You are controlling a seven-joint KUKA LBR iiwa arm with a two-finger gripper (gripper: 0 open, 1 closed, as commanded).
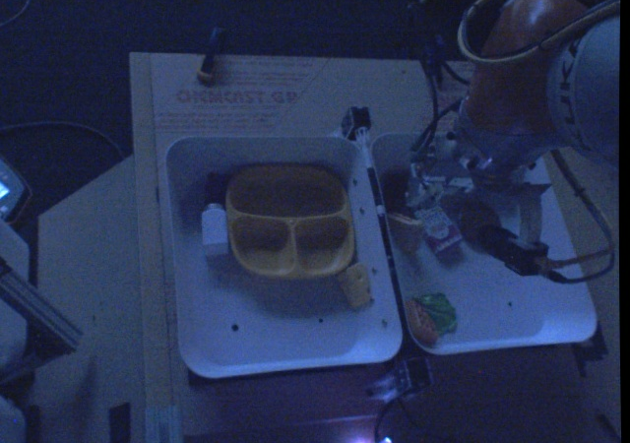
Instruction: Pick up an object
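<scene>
I can't tell how my gripper (425, 203) fingers sit in this dark, with the carton (442, 231) just below them and a cup (404, 231) beside, so I might bump both and miss.

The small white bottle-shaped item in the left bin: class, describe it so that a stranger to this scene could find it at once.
Start at the left bin, the one holding the big yellow divided tray. Look just off that tray's left edge, where a small white bottle sits against it. Unlike the pale yellow block by the tray's lower right corner, it is white and has a narrow cap on top.
</scene>
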